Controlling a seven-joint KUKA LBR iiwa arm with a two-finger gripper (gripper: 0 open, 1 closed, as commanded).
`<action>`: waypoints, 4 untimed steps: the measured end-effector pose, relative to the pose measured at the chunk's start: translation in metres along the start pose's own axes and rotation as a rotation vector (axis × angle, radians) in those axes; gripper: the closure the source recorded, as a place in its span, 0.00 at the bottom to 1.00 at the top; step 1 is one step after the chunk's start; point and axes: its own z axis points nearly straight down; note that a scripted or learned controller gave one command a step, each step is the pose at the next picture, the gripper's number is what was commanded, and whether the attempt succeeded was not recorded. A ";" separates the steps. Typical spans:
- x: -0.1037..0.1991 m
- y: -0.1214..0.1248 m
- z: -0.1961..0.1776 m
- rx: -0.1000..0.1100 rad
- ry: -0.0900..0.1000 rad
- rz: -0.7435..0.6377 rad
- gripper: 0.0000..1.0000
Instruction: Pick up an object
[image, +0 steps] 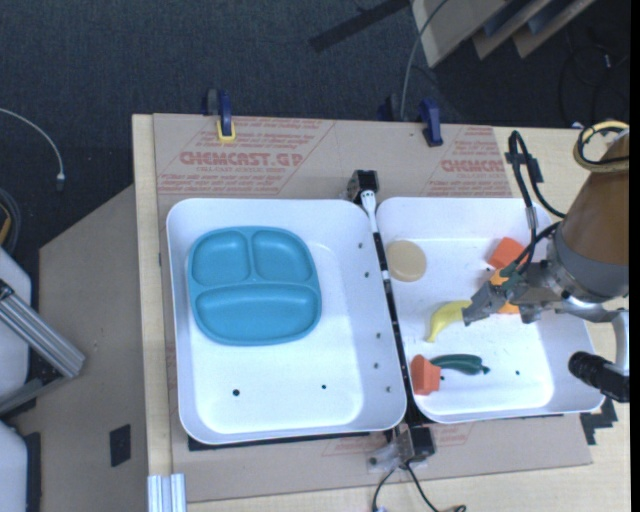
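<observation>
**Gripper low in right bin, beside banana**

A blue divided plate is seen in the left bin, toward its left side; the right bin is set just beside it; a round tan disc is found near that bin's upper left; a yellow banana lies mid-bin; an orange block and a dark green piece are noted near the front edge; another orange item sits further back. The gripper is positioned just right of the banana; whether it is released or clenched cannot be told; nothing is seen grasped.
</observation>
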 end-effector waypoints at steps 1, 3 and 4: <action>-0.003 0.008 0.057 0.007 0.002 0.001 0.00; -0.002 0.009 0.125 0.004 0.002 0.001 0.00; -0.002 0.010 0.114 -0.001 0.001 0.001 1.00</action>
